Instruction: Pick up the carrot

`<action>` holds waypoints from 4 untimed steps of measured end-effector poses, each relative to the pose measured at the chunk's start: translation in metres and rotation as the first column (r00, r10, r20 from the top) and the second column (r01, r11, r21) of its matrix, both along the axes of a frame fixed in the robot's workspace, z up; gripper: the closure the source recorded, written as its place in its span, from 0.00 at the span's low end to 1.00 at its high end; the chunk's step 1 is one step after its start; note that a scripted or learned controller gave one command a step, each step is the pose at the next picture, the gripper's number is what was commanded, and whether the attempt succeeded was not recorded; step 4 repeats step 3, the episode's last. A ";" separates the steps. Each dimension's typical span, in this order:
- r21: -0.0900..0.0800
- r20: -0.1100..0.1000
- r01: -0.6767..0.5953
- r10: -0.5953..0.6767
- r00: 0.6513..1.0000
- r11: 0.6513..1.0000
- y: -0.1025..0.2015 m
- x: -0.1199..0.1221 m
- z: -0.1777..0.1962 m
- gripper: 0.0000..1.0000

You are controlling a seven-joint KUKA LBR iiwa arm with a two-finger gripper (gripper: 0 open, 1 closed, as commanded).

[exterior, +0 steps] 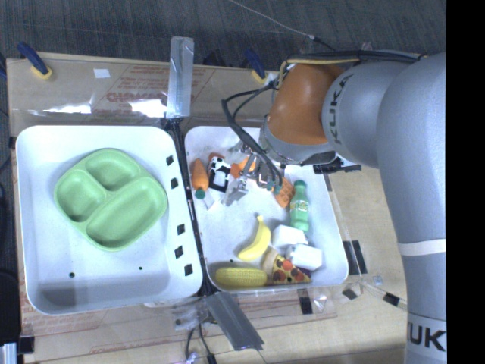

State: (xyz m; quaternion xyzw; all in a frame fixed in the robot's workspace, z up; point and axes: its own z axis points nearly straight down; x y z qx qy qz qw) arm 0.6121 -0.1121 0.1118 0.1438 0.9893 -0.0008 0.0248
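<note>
Grey arm [394,127] lowers its tool [241,182] beside the carrot [199,174]; its spread cannot be told.

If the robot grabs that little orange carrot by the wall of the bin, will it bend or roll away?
Probably no bending: the carrot looks like a stiff toy with a smooth, shiny skin, so it might slip. Its rounded, tapered shape could roll if nudged, though it lies close to the right bin's wall, which may stop it. The gripper hangs to its right.

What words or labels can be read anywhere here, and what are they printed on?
"KUKA", on the grey arm beside its orange band.
"UK", cut off by the frame's edge, low on the arm.
Reddish printing on the cardboard behind the bins: too blurred to read.
Label on the green bottle: too small to read.
</note>
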 end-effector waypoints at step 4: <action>0.008 -0.047 0.551 -0.550 0.834 0.835 -0.033 -0.054 0.128 1.00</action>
